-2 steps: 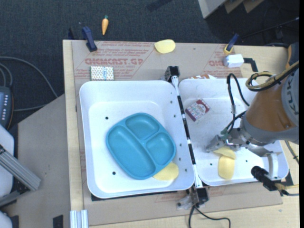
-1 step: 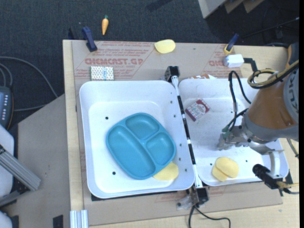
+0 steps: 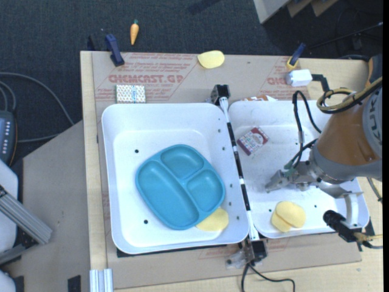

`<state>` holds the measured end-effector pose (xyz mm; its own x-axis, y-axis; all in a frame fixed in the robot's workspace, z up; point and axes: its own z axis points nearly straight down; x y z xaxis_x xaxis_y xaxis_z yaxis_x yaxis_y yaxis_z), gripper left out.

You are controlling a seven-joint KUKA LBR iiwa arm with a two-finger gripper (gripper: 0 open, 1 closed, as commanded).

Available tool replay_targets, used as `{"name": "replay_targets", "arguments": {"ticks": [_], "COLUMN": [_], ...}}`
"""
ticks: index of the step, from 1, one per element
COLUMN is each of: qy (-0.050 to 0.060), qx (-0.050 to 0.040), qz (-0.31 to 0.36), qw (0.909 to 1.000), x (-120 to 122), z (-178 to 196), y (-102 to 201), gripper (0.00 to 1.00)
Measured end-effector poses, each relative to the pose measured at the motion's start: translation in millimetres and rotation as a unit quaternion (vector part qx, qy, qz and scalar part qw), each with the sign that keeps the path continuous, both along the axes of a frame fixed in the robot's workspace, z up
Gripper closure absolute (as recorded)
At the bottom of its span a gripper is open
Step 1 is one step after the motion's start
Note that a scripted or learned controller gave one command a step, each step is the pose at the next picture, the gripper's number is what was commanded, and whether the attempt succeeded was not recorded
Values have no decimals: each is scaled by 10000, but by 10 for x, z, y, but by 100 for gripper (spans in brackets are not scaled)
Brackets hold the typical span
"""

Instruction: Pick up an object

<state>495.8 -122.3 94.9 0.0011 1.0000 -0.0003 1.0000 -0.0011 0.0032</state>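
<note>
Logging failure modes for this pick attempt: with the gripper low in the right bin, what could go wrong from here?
1. The gripper sits over bare bin floor, between the small red-and-white packet and the yellow object; closing here would likely grab nothing.
2. It is near the divider between the bins; a further sweep left could bump it.
3. The yellow object lies close to the right bin's front wall, leaving little room to straddle it.

This is a robotics lab or test room. A plywood bench [image 3: 182,72] printed with a supplier's name stands on dark carpet [image 3: 61,17], with blue clamps [image 3: 113,49] gripping its far edge. Black cables [image 3: 36,96] trail over the floor at left, and an aluminium rail [image 3: 24,218] lies at near left.
</note>
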Motion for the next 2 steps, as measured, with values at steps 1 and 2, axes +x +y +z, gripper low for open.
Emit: {"name": "replay_targets", "arguments": {"ticks": [1,2], "qy": [8,25], "qx": [-4,6], "qz": [8,9], "qw": [10000,10000], "x": [507,617], "z": [840,69], "y": [-306,105], "gripper": [0,0]}}
